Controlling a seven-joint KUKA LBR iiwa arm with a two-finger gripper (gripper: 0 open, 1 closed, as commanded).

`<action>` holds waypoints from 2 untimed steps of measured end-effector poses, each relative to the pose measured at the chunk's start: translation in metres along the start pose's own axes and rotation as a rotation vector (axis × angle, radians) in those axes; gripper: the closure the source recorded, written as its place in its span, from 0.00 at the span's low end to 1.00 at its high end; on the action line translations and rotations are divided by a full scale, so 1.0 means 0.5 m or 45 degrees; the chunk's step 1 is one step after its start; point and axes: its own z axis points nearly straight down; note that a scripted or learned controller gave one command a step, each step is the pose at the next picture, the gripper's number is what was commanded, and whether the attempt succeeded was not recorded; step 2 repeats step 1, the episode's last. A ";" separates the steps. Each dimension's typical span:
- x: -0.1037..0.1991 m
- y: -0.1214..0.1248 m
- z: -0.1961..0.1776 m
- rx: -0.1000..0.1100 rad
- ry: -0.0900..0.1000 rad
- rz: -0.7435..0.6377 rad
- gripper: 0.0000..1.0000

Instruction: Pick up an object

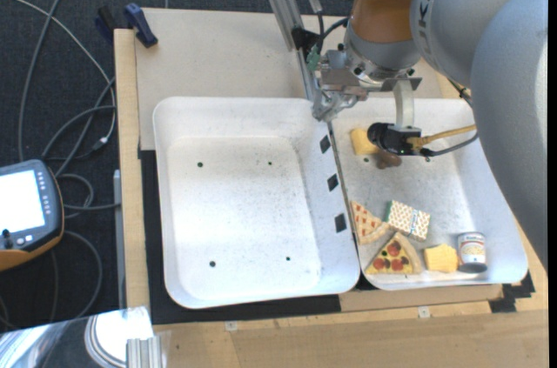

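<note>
Claw (328, 103) by shared bin rim (336, 201)

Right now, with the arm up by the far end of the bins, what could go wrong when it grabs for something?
The gripper hangs over the bins' shared rim, so a straight descent may strike it and catch nothing. The nearest thing, a yellow block, lies close to that rim and may be shoved rather than lifted. The pizza slices and cracker crowd one corner, so a grab may knock neighbours.
</note>
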 end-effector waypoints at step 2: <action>0.101 0.000 0.000 -0.004 0.000 0.000 1.00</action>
